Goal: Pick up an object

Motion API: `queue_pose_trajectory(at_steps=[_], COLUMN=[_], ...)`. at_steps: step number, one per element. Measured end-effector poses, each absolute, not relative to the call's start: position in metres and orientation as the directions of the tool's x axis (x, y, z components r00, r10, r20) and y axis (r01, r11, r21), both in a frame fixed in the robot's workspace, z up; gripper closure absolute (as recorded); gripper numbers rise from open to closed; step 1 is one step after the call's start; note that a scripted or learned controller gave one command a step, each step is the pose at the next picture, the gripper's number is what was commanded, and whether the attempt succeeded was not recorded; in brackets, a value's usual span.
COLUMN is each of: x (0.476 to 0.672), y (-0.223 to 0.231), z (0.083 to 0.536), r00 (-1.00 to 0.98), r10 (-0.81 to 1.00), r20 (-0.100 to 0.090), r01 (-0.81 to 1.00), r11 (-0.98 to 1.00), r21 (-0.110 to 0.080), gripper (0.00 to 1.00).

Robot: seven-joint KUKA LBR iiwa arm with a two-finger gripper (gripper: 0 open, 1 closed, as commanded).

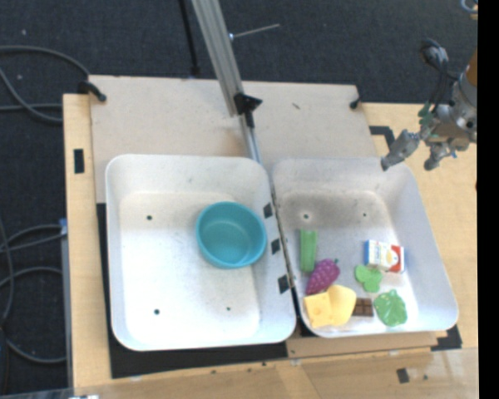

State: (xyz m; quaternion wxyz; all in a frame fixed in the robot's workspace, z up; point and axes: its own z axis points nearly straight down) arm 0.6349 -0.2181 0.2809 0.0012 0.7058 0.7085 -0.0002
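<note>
Partly cut off at the right edge, the gripper (416, 150) hovers spread and empty beyond the right bin (424, 214); toys cluster at its front.

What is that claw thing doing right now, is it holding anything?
Gripper: open, holding nothing, up above the far right corner of the right bin.

left bin (133, 223) holds a blue bowl (230, 234); right bin (416, 214) holds small toys; gripper (417, 151) hangs above its far corner.

Gripper (416, 150) at right edge, fingers (397, 150) spread, holding nothing
</note>
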Motion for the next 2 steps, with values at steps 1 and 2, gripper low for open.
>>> queue_pose_trajectory(at_steps=[1,2], x=[0.635,0.636], y=[-0.219,-0.219], z=[0.281,0.219], r00=[-0.004,0.000], r10=[1.000,1.000], r20=[-0.004,-0.002], r01=[1.000,1.000], r11=[0.004,0.000], r21=[0.001,-0.004], gripper=[0.00,0.00])
